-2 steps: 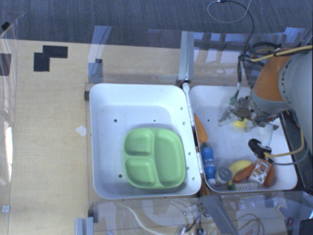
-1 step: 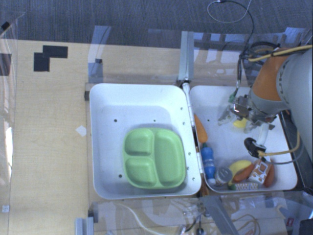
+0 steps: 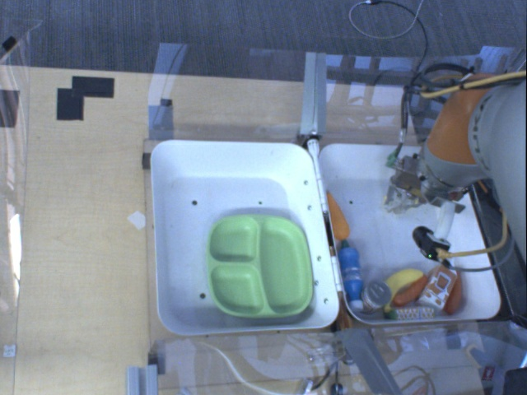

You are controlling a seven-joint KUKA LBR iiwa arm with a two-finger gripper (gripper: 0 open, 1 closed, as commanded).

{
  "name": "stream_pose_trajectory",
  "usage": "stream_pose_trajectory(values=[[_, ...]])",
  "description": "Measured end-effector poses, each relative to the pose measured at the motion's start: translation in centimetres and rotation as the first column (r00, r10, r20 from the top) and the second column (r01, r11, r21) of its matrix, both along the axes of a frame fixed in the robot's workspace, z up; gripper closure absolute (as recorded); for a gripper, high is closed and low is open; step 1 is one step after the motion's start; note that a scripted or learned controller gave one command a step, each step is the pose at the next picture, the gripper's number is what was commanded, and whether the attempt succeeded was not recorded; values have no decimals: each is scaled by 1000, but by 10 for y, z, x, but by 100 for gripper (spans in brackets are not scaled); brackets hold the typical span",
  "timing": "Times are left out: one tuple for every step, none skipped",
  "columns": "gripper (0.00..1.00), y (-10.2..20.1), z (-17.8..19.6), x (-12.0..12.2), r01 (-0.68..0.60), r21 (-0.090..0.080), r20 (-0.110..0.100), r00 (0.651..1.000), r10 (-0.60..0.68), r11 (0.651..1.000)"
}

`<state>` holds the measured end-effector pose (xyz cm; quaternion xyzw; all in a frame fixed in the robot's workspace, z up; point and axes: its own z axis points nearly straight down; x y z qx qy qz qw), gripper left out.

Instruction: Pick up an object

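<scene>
Currently gripper hangs over the right bin's far part; can't tell its opening. Blue bottle lies along that bin's left wall, near corner, beside a yellow piece. Bottle's probably light, stiff, slick and rolls; grab across mid-body.

Bright, even overhead light, white bins slightly washed out, soft shadow under the green tray, faint glare on clear panels at the left edge, mild softness overall, the arm slightly blurred
</scene>
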<state>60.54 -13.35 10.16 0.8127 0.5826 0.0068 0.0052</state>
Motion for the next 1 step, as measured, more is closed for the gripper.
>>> stream_pose_trajectory(values=[[100, 67, 84, -28, 391, 2, -15, 920, -391, 920]])
